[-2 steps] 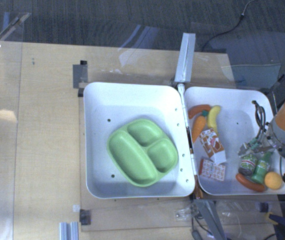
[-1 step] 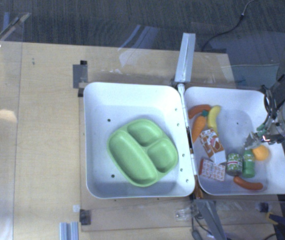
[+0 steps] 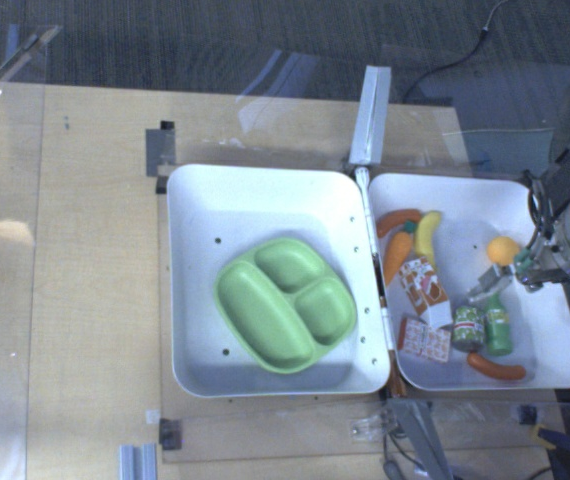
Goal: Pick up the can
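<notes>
A: Where is the gripper right now?

B: Over the right bin, toward its right edge, angled down to the left. Whether it is wide or narrow I cannot tell; the tip is a grey blur. Nothing is visibly held in it.

A: And the can?

B: It lies on the bin floor near the front edge, a green can just below the gripper tip, beside a small green carton. Apart from the tip, as far as I can judge.

A: So the pick is not done?

B: No. I judge the arm is close, yet the grasp and the lift are both left to do.

A: What else is there?

B: An orange ball just above the tip, a red sausage at the front edge, a banana and a carrot toward the back left corner. The left bin carries a green divided plate.

A: Any writing to read?

B: Two printed red-and-white packets show patterns, but no word or brand is legible; the can's label is too small as well.
</notes>
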`<state>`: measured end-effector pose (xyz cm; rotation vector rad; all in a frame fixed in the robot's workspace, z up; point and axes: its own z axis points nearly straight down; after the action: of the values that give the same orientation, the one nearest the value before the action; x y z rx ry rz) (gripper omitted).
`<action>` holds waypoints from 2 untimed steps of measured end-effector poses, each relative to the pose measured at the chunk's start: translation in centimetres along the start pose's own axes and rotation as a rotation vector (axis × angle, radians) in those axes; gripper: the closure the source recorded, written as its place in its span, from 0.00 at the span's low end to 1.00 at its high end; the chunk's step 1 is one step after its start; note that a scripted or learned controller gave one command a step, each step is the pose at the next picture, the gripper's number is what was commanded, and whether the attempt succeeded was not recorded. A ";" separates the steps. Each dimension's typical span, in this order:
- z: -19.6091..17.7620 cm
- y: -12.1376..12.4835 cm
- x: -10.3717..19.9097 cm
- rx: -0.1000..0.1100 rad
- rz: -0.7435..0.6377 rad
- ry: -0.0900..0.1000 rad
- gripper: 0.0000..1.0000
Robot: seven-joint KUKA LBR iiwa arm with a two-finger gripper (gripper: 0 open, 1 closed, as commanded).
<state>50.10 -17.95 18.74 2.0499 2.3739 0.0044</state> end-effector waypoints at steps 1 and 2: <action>7.9 1.0 -0.1 0.000 0.010 0.000 0.00; 9.8 -0.1 1.9 -0.010 0.026 -0.006 0.00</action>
<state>49.82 -16.12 8.97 2.0732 2.3385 0.0102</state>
